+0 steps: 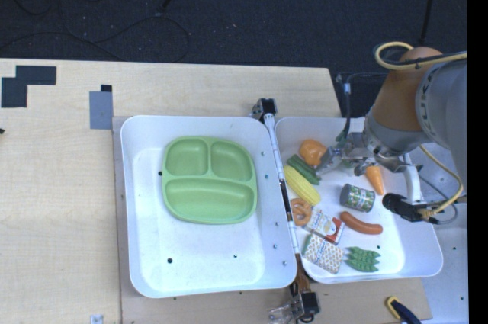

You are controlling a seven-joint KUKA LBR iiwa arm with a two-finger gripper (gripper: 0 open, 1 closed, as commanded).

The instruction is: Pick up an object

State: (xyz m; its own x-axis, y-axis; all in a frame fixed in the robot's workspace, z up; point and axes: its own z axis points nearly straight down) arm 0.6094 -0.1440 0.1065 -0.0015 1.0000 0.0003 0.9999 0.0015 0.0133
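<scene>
The grey arm with its orange band (412,97) reached in from the right edge of the frame, bent down over the upper part of the right shallow white plastic bin (427,258), and its two-finger gripper (345,155) hung just right of an orange toy pepper (311,151); how far it was open I could not tell, and nothing showed between it. The left white bin (145,238) held one green three-compartment plate (208,179). The right bin held one yellow corn cob (301,185), one red sausage (360,223), one green can (357,197), one orange carrot (374,179) and one green pea pod (363,259).
</scene>
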